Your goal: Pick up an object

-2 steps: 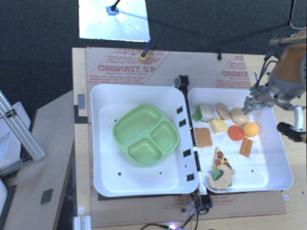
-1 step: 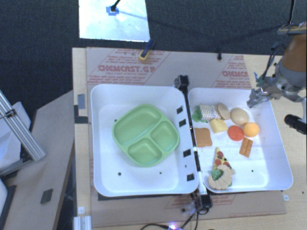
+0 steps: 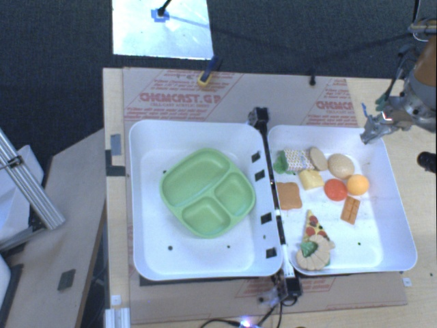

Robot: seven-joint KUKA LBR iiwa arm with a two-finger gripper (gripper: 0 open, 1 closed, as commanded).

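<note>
The gripper (image 3: 372,130) of the grey arm hangs over the far right corner of the right bin (image 3: 396,203), its fingers (image 3: 367,135) pointing down and toward the camera's left; whether they are parted or closed cannot be told at this size, and nothing is seen between them. The nearest toy foods lie to the fingers' left and toward the camera: a tan egg-shaped piece (image 3: 341,165) first, then an orange ball (image 3: 358,184) and a red tomato (image 3: 334,190) just beside it. Further left sit a beige oval slice (image 3: 318,158), a speckled wafer (image 3: 295,158), a green leafy piece (image 3: 280,162) and a yellow wedge (image 3: 311,179). Lower down lie a brown toast square (image 3: 289,195), an orange bar (image 3: 350,210) (its long axis running roughly from the far rim to the near rim), and a pizza slice (image 3: 314,226) touching a round piece with green on it (image 3: 313,251). The left bin (image 3: 147,183) holds a green divided plate (image 3: 207,192). Any pick looks to call for a move leftward and down, the egg-shaped piece being the shortest reach
</note>
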